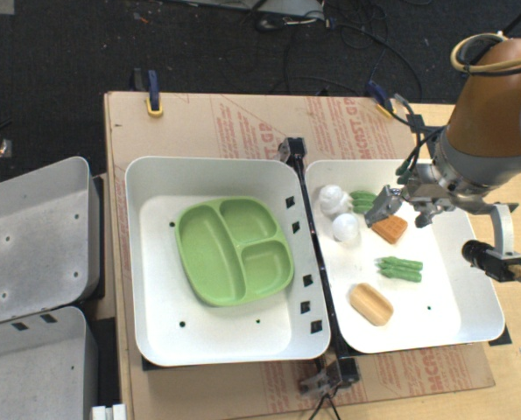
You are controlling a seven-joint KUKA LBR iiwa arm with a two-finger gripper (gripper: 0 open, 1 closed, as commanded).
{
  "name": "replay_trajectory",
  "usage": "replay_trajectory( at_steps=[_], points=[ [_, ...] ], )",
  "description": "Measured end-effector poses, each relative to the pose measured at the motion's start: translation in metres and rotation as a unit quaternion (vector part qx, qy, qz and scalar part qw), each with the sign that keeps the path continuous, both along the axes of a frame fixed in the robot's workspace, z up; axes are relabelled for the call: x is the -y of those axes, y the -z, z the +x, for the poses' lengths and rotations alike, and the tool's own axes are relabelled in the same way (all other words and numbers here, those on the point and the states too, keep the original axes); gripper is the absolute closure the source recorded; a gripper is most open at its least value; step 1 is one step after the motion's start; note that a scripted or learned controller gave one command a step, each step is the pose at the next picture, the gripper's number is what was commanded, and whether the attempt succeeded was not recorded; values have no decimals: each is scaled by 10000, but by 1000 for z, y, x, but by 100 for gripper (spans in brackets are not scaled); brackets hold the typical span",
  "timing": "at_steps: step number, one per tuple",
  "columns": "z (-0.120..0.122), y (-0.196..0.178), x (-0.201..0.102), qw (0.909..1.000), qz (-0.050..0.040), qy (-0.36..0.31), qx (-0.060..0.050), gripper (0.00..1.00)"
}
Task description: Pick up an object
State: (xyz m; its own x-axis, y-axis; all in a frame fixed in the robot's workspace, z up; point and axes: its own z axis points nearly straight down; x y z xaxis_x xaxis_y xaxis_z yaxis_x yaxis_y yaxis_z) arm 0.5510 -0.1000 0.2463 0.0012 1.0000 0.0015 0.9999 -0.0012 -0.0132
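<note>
My pincer hovers at the orange block; grip unclear, perhaps open. It may slip sideways.

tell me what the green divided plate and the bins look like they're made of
Green divided plate: probably moulded plastic, with an even colour, soft sheen and rounded compartment ridges. Left bin and right bin: likely thin white plastic or coated metal; smooth, rounded corners, slightly glossy.
</note>
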Motion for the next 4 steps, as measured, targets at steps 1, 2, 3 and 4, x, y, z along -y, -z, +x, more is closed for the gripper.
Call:
replay_trajectory(
  at_steps=[1, 2, 3, 4],
  points=[
    [2, -7, 0, 10000, -6, -10, 61, 0],
    [11, 41, -2, 10000, -7, -3, 49, 0],
    [11, 105, -2, 10000, -4, 1, 44, 0],
    [11, 157, -3, 10000, -6, 0, 52, 0]
  ],
)
